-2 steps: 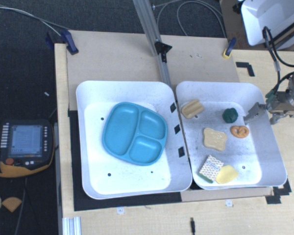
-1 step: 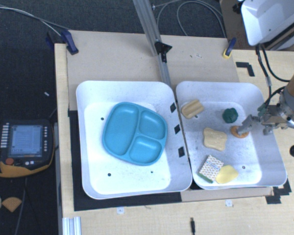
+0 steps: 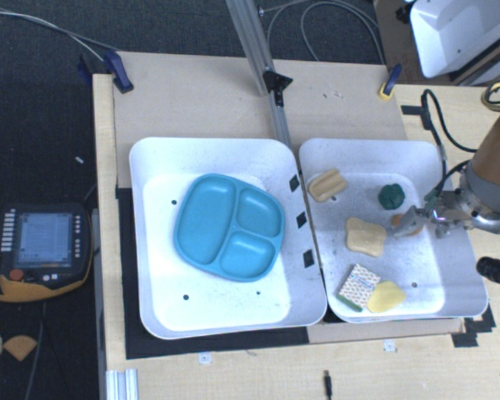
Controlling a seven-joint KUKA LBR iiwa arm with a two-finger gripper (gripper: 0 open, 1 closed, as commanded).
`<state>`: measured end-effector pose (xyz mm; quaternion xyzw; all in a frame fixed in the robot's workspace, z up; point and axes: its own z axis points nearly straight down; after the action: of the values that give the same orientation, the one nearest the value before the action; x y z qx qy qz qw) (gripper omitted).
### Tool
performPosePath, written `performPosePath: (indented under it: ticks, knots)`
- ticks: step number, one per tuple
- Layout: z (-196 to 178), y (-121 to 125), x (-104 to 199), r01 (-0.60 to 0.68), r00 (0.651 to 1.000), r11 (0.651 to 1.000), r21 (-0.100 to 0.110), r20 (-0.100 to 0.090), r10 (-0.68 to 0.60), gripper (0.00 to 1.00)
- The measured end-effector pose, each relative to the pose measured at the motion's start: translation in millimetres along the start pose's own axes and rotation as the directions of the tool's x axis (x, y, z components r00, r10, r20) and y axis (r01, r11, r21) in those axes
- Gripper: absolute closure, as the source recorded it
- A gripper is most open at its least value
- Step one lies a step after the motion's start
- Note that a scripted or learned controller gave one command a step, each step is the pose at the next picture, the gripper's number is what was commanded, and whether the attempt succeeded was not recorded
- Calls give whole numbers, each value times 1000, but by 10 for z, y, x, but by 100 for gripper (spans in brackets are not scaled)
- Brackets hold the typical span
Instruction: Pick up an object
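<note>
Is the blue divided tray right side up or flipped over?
Right side up: the blue tray in the left bin shows its three compartments facing up.

Arm (image 3: pixel 492 169) cut off at right edge

I see a light blue divided tray (image 3: pixel 229 226) in the white left bin (image 3: pixel 150 173), and a dark green round piece (image 3: pixel 391 196), two tan blocks (image 3: pixel 326 185) and a checkered sponge (image 3: pixel 359 286) in the right bin (image 3: pixel 458 282).
</note>
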<state>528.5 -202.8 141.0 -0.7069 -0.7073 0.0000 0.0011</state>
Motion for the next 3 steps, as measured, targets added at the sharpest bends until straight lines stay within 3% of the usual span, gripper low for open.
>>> performPosePath:
  ticks: [1,2,3]
  knots:
    - [523,-2,7,0,1000,1000,3,-1,0,0]
    - [391,9,3,0,1000,1000,-2,0,0,100]
    - [-104,70,88,1,1000,1000,-5,3,-1,100]
